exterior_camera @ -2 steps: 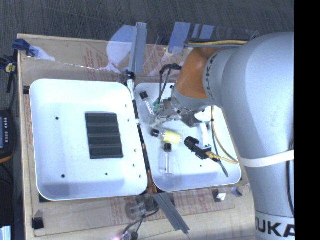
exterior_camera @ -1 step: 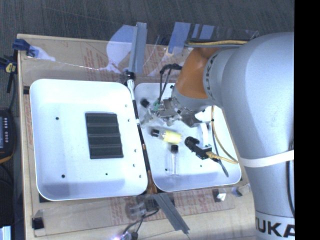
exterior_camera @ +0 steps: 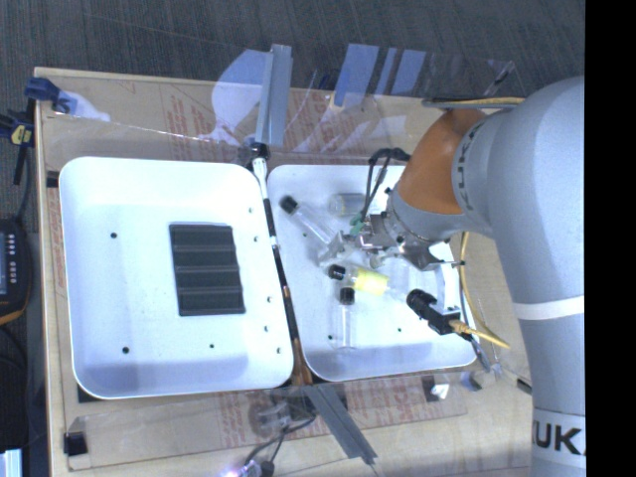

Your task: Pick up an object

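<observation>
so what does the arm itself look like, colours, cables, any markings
The arm is thick, rounded and light grey, with an orange band just above the wrist. Black cables loop from the wrist area down to the metallic gripper. A pale ring crosses the lower link, and white letters "UK" show near the bottom, cut off at the edge.

Wooden tabletop (exterior_camera: 149, 117) bearing two shallow white bins side by side. Left bin (exterior_camera: 109, 266) holds a dark ribbed rectangular block (exterior_camera: 207, 268) lying flat near its centre. Clear plastic sheets (exterior_camera: 378, 73) stand along the far edge behind the right bin (exterior_camera: 308, 346).
</observation>
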You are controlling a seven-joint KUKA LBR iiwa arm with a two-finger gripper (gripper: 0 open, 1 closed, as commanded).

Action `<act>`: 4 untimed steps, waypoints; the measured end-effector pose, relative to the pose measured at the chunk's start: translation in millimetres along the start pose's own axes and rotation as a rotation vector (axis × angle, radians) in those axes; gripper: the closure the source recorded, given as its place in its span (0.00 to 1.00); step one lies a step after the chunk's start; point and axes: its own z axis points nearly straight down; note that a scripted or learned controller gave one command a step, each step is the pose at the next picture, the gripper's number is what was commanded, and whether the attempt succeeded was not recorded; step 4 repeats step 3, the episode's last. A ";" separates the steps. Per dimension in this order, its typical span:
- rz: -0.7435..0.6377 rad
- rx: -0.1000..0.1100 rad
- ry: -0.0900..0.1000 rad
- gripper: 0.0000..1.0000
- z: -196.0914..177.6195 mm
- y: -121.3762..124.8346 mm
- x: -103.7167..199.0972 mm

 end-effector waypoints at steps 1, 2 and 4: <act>-0.011 -0.001 0.000 0.00 0.9 -53.5 -14.8; -0.016 0.002 0.001 1.00 -8.3 -53.8 -14.5; -0.083 -0.004 0.000 1.00 -113.9 -25.7 23.4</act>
